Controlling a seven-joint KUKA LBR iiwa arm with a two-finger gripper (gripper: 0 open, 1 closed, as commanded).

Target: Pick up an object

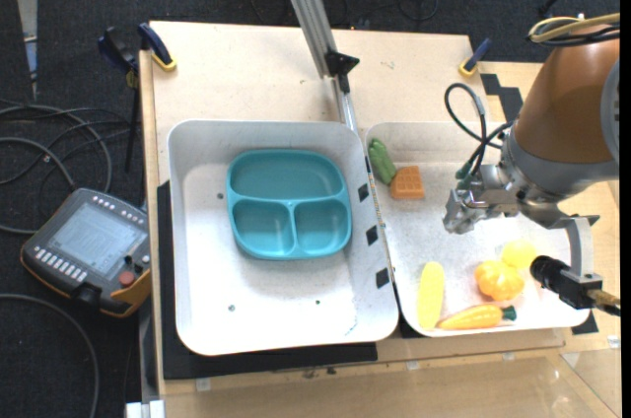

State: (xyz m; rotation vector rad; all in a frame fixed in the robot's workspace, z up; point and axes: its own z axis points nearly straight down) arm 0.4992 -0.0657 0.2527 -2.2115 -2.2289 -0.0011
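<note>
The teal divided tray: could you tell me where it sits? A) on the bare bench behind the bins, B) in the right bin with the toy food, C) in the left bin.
C: the teal divided tray lies alone inside the left bin, while the toy food is in the right bin.

We find no readable text, label, brand or number anywhere; the handheld pendant [87, 251] at the left of the desk [246, 71] has a lit screen, its contents too blurred to read.
</note>
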